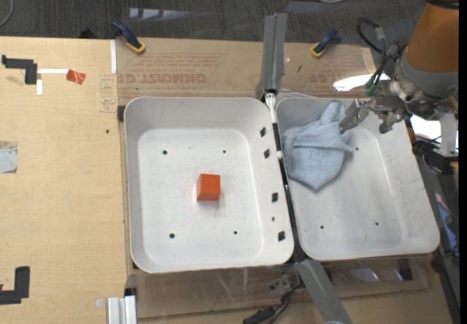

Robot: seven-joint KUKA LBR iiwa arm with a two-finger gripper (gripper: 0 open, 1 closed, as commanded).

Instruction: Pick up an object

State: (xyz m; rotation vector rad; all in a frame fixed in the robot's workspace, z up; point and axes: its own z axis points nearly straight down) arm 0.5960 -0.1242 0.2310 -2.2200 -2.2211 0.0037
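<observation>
Orange and small, a cube [209, 187] sits alone in the left bin [146, 169], a little below the middle of its floor, well apart from every wall. Beside it, in the right bin [379, 220], a pale blue-grey cloth [315, 153] lies crumpled in the upper left part, one edge close to the divider where the two bins meet and one corner raised toward the upper right. The gripper [363, 117] hangs over the upper part of the right bin, reaching in from the right of the frame under the arm's orange band [436, 31]. Its two fingers stand apart, one thin finger [349, 117] slanting down to the raised corner of the cloth; whether it touches the fabric I cannot tell, and nothing shows clamped between the fingers. Cardboard [197, 71] lies behind the bins, held by two blue-and-yellow clamps [128, 36]. At the upper left of the frame a wooden board [58, 191] carries a small red tag [76, 76].
</observation>
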